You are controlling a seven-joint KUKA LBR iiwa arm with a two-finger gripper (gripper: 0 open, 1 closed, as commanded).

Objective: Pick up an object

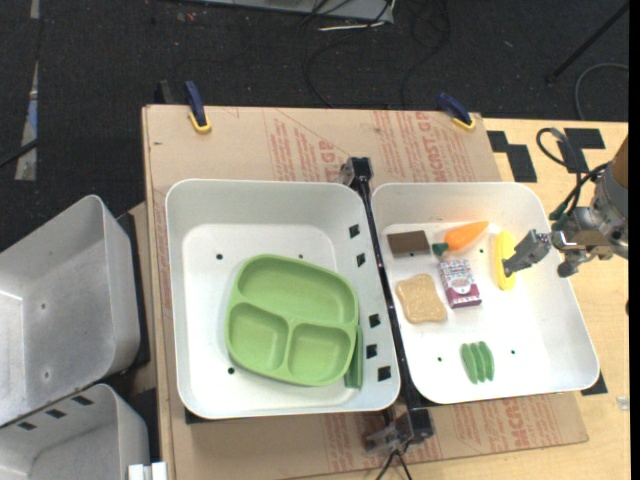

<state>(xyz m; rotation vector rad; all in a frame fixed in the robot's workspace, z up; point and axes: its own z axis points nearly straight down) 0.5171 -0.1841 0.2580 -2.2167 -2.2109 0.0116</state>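
White right bin (560, 368) under my gripper (528, 251), which hangs just above the yellow banana (504, 259) near the bin's right wall; how wide it stands I cannot tell from up here, and nothing shows as gripped. Beside the banana lie an orange carrot (466, 234), a brown block (407, 241), a purple carton (459, 281), toast (421, 299) and green pods (477, 361). Left bin (190, 268) carries a green divided tray (292, 320)

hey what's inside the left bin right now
A green divided tray with three compartments lies in the left bin. The bare white floor shows around it. Whatever is beneath the tray is covered, so that part cannot be seen.
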